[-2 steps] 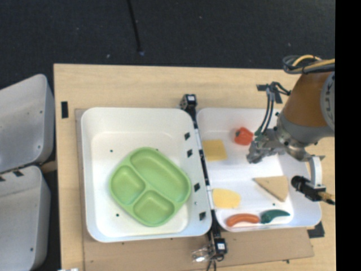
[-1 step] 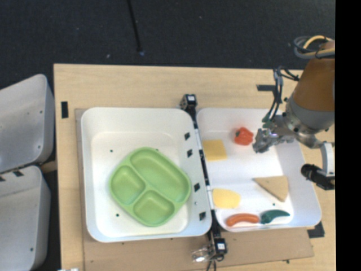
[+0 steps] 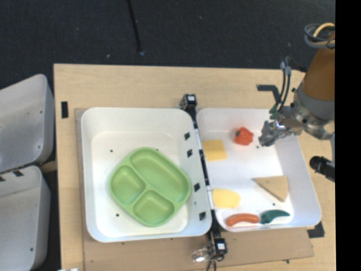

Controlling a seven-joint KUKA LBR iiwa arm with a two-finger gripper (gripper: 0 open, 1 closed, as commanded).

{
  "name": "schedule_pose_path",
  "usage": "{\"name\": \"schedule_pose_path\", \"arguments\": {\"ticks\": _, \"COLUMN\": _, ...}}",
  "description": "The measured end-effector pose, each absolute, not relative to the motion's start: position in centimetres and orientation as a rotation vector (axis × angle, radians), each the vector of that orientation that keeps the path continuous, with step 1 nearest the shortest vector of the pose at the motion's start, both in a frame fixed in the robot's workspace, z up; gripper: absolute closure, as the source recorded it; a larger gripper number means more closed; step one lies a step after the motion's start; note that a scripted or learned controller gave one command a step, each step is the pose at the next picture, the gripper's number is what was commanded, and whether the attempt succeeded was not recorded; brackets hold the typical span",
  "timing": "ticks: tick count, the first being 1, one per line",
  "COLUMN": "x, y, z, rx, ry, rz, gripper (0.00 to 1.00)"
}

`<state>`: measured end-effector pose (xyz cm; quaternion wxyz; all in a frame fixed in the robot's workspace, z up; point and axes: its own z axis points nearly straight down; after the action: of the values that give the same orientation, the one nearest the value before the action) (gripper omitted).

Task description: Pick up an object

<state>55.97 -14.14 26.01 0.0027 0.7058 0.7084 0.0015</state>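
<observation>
Clutter along the near rim of the right bin [image 3: 307,208] is the first hazard: a sausage [image 3: 243,219] and a green piece [image 3: 274,215] lie almost end to end there, close against the wall, so a grab at either would likely nudge the other or catch the rim. Just behind them a yellow lump [image 3: 226,197] sits by the divider, and a tan wedge [image 3: 273,187] lies flat toward the right side; flat pieces like these tend to slip out from under closing fingers. Farther back a yellow square [image 3: 214,149] lies equally flat. Farthest, a red piece [image 3: 243,136] rests just beside the gripper [image 3: 269,136], apart from it and not held. Whether the fingers stand wide or narrow I cannot tell. It looks the likeliest target, but a descent slightly off-centre could roll it away. The left bin [image 3: 93,151] holds a green tray [image 3: 149,186], on the counter [image 3: 141,86].
</observation>
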Motion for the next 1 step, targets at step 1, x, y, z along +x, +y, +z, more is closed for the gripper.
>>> {"name": "schedule_pose_path", "arguments": {"ticks": 1, "x": 57.02, "y": -8.78, "z": 26.67, "rx": 2.212, "ry": 2.229, "rz": 0.003, "gripper": 1.0}}
